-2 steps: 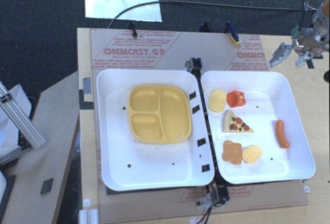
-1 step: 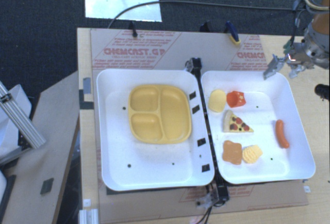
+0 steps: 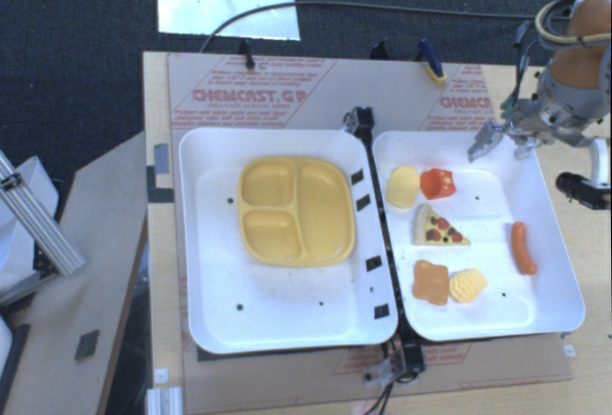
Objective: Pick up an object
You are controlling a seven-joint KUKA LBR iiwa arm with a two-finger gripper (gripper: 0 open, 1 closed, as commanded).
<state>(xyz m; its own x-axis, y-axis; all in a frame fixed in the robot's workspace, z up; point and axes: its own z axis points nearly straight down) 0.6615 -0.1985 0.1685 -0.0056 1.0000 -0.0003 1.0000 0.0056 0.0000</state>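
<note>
The right bin (image 3: 550,212) holds several toy foods: a pale yellow round piece (image 3: 403,185), a red piece (image 3: 437,183), a pizza slice (image 3: 438,229), an orange sausage (image 3: 522,248), an orange toast-like piece (image 3: 430,282) and a ridged yellow piece (image 3: 468,286). My gripper (image 3: 504,141) hangs above the far edge of the right bin, up and to the right of the red piece. Its fingers are spread apart and nothing is between them.
The left bin (image 3: 210,212) carries a yellow divided plate (image 3: 295,211). Black clips run along the seam between the bins (image 3: 371,231). A blue clamp (image 3: 432,62) and cables lie on the board behind the bins.
</note>
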